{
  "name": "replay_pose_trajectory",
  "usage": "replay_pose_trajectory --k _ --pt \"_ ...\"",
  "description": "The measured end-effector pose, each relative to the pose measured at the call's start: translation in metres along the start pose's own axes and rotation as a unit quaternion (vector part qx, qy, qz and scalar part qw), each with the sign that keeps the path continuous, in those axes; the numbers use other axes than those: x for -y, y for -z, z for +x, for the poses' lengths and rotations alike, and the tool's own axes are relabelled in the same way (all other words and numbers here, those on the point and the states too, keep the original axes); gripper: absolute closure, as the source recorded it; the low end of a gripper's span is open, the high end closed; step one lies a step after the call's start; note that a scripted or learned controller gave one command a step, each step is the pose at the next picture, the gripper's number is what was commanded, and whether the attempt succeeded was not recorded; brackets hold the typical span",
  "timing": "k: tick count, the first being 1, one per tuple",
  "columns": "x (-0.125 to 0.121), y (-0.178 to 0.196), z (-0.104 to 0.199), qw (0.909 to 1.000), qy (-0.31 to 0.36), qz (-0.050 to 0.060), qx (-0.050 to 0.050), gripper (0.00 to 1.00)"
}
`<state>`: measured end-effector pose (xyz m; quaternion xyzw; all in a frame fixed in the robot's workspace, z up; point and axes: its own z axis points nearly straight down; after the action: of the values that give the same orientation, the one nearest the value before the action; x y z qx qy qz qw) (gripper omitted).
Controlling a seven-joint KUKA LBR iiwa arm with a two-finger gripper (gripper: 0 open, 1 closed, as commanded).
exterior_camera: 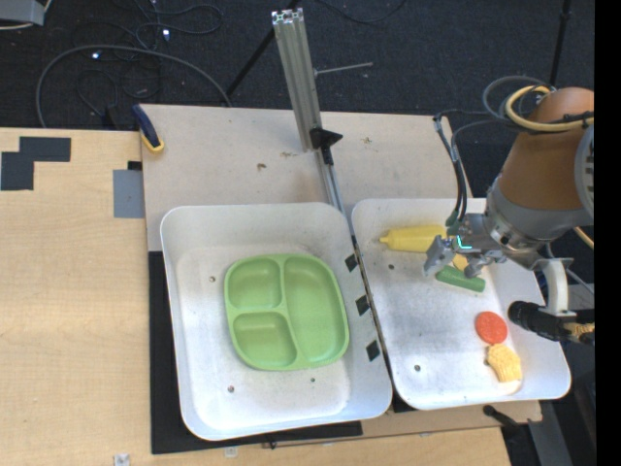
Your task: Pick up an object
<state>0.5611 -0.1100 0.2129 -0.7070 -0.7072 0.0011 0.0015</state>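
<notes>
Camera view, looking down on the bench: two shallow white bins sit side by side. The left bin (pixel 194 377) holds a light green divided plate (pixel 287 311), three compartments, lying flat near the middle. The right bin (pixel 437 382) holds the loose things. A yellow banana-like piece (pixel 409 239) lies along the far edge of that bin. A flat green piece (pixel 460 280) lies just in front of it, nearer the middle. Toward the near right corner there is an orange-red round piece (pixel 492 327), and just beside it, a touch closer to the rim, a small yellow ridged piece (pixel 505 362).

The arm comes in from the right, its orange band showing above the grey wrist, and the gripper (pixel 448 254) is down inside the right bin, between the yellow banana-like piece and the flat green piece. It looks to be right at the upper end of the green piece, perhaps touching it, but from here the fingertips blur together with the metal around them. I cannot tell how far apart the jaws stand, nor whether anything sits between them
</notes>
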Motion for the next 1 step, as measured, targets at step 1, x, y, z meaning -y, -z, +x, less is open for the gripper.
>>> replay_pose_trajectory --k 1 --pt "-0.0005 0.0009 -0.0001 1.0 0.0 -0.001 0.0 0.0"
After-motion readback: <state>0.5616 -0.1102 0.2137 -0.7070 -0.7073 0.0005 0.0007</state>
